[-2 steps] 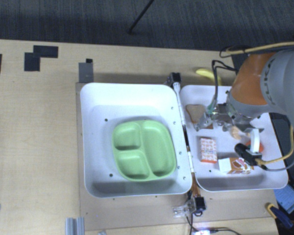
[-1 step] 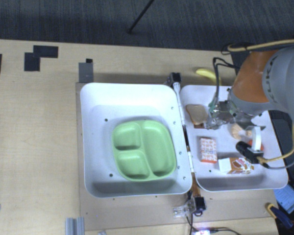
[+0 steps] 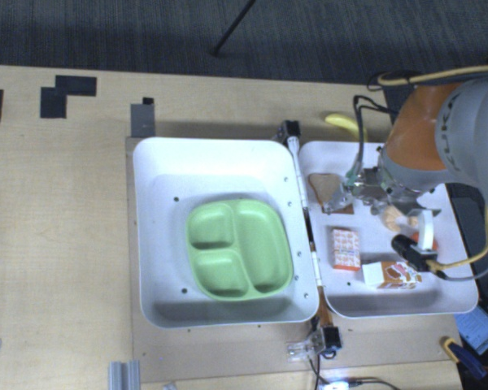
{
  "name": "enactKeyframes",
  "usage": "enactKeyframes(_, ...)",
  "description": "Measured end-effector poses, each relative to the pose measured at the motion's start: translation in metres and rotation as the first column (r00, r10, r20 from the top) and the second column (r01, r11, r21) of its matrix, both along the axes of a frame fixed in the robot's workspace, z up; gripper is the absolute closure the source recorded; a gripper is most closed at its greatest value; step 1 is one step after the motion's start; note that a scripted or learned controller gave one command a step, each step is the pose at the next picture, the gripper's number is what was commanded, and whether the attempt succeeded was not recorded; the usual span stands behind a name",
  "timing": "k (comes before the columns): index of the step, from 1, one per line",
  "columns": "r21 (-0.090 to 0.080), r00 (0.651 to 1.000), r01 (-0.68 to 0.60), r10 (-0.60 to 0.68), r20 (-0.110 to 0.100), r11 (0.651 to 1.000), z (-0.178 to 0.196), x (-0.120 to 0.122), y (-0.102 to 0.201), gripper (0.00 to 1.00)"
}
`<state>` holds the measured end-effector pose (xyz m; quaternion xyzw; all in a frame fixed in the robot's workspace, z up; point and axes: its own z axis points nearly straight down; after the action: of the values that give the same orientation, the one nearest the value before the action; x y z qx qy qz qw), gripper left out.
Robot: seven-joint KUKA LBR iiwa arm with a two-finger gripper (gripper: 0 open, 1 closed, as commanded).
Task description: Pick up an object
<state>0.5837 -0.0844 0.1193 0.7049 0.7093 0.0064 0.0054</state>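
- My gripper (image 3: 338,203) is down in the right bin (image 3: 451,303), near its far left corner.
- Can't tell how far open it is. My own wrist blocks the view, and I see nothing I could call held.
- Brown flat piece (image 3: 320,186) lies in that far left corner, just beside the gripper tip. Can't tell if the two are touching.
- Small box (image 3: 345,249) with a red and white print lies flat along the bin's left edge, nearer the front than the gripper and apart from it.
- Orange and white packet (image 3: 390,275) lies near the front edge, just right of the box.
- Pale tan thing (image 3: 393,216) sits mid-bin, partly hidden under my wrist. Can't tell what it is.
- Left bin (image 3: 159,218) holds a green divided plate (image 3: 238,249), roughly centred and lying flat, well apart from the gripper.
- Yellow thing (image 3: 339,121) lies on the surface (image 3: 57,242) just past the right bin's far edge.
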Motion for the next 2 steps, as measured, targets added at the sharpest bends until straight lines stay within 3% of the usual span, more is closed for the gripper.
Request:
enactKeyframes(1,-0.002,1.0,0.005,-0.005,-0.012,1.0,-0.033,-0.075,-0.011,0.0)
enactKeyframes(2,-0.002,1.0,0.004,-0.004,-0.005,1.0,-0.021,-0.073,-0.011,1.0)
